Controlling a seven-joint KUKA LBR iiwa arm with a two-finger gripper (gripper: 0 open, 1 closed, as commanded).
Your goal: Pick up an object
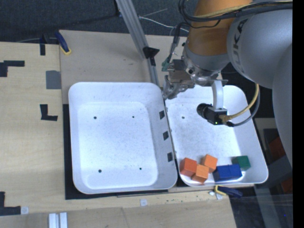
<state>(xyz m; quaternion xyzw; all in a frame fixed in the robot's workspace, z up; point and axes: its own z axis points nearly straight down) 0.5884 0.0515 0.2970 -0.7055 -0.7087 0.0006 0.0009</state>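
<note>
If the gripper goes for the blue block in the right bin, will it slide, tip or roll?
The blue block looks rigid, low and flat-sided, so it probably won't roll or tip. It lies against the bin's near wall with an orange block and the green block close by, so a push would likely jam it or nudge those neighbours.

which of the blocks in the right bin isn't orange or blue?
The green block, the small one at the far right of the cluster, just behind the blue block. The other three blocks are orange.

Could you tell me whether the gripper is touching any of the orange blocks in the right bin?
Apart. The camera view shows the gripper at the right white bin's far corner, with bare floor between it and the orange blocks at the near edge.
</note>
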